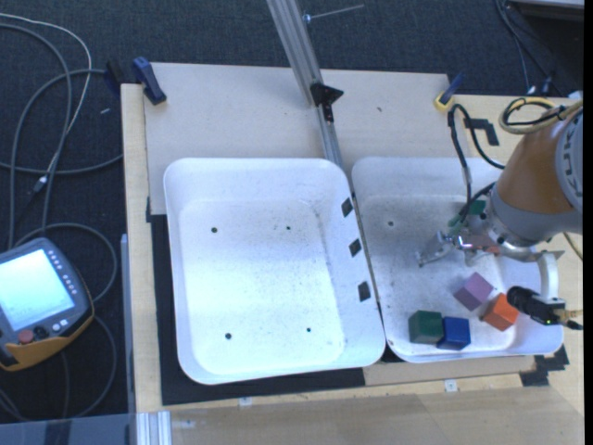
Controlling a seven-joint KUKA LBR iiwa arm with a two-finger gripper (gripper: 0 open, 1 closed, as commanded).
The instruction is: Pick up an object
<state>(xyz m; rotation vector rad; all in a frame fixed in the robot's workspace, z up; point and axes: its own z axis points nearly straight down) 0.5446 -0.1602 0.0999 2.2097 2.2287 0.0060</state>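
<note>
My arm (547, 179) is grey with a broad orange band above the wrist, black cables looping off it, and a small metal gripper (435, 251).

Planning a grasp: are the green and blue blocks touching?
Touching. The camera view shows the green block and blue block side by side with no white bin floor between them.

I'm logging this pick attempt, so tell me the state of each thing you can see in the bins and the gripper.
gripper: over the right bin, holding nothing visible
purple block: lying loose in the right bin
orange block: lying by the purple block
green block: resting near the front rim
blue block: touching the green block
left bin: holds no blocks
</note>
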